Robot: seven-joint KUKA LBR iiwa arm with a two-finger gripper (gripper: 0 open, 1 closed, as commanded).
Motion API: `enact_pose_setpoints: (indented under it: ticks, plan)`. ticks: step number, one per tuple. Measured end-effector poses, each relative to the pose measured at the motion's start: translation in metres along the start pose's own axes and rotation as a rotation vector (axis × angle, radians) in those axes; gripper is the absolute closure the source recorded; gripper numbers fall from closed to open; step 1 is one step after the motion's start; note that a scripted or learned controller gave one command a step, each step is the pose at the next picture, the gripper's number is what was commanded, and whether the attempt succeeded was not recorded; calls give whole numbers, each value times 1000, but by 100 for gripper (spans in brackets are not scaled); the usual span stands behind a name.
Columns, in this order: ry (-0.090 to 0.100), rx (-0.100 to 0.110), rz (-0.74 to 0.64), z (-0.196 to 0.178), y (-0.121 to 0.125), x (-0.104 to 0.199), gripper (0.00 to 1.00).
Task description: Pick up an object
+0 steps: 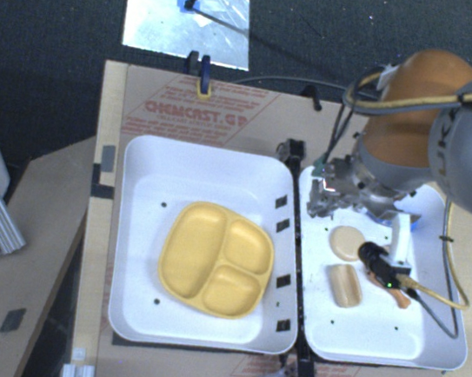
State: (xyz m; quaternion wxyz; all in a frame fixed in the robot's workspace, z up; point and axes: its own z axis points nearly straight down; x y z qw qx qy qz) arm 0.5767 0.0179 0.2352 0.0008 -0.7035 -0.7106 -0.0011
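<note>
Tan round disc (347,242) and tan oblong block (345,286) lie just beside each other on the floor of the right bin (445,345). Yellow divided plate (217,258) sits flat in the middle of the left bin (131,212). Both bins rest on a printed board (204,110) on the tabletop (56,218). Claw (326,194) hangs at the right bin's far left corner, near the wall between the bins, just behind the disc. Nothing seen gripped; wide or narrow cannot be told. Step judged: approach, no pick made yet. Next move likely calls for centring over the disc or the block, descending straight, closing, then lifting clear. Disc looks thin, so probably the harder grip.
</note>
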Motion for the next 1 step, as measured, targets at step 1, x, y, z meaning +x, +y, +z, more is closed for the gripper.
enact_pose_setpoints:
  ticks: [1]
  plan:
    - [0, -2, 0, -7, -3, 51, 100]
